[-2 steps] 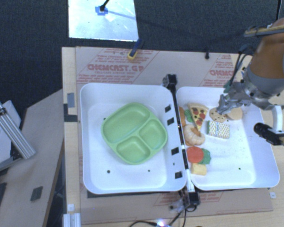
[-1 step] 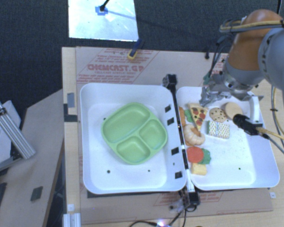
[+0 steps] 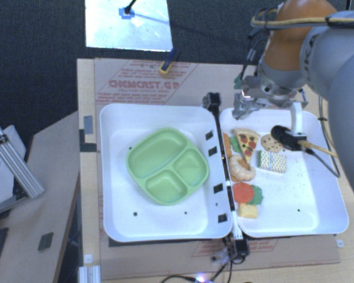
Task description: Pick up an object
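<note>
My gripper (image 3: 244, 111) hangs over the far left corner of the right bin (image 3: 318, 217), just above a pizza slice (image 3: 246, 140). Nothing shows held in it. Near the pizza lie a cookie (image 3: 269, 143), a white speckled block (image 3: 272, 161) and a pale orange shrimp (image 3: 241, 168). Closer to the front sit a red tomato slice (image 3: 243, 192) on a green leaf (image 3: 258, 196) and a yellow piece (image 3: 248, 211). All of them crowd the bin's left half.
The left bin (image 3: 118, 217) holds a green divided plate (image 3: 167, 166). A black divider strip (image 3: 219, 158) runs between the bins. The grey arm (image 3: 336, 58) with its orange band reaches in over the right bin's far right side.
</note>
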Motion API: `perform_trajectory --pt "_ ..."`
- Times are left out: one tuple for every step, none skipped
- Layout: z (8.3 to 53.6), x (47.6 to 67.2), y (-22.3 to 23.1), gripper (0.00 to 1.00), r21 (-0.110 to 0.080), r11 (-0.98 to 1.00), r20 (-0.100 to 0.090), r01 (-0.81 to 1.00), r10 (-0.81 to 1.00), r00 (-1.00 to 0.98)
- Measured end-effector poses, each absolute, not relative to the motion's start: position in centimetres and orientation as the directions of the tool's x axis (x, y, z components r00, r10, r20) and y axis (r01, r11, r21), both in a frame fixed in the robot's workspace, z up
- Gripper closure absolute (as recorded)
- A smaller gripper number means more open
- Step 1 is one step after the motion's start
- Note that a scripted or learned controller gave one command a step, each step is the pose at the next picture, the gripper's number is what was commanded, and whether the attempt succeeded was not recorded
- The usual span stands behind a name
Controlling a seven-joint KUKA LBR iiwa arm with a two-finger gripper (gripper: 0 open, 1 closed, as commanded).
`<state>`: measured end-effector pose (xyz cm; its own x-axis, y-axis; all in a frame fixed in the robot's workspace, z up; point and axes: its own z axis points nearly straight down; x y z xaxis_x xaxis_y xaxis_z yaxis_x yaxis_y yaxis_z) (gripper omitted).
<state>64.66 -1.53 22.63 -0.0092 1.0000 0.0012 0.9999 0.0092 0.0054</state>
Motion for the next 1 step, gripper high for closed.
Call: perform_trajectory --pt "23.25 63.68 -1.89 1.00 0.002 0.003 -0.001 1.000 1.000 -0.003"
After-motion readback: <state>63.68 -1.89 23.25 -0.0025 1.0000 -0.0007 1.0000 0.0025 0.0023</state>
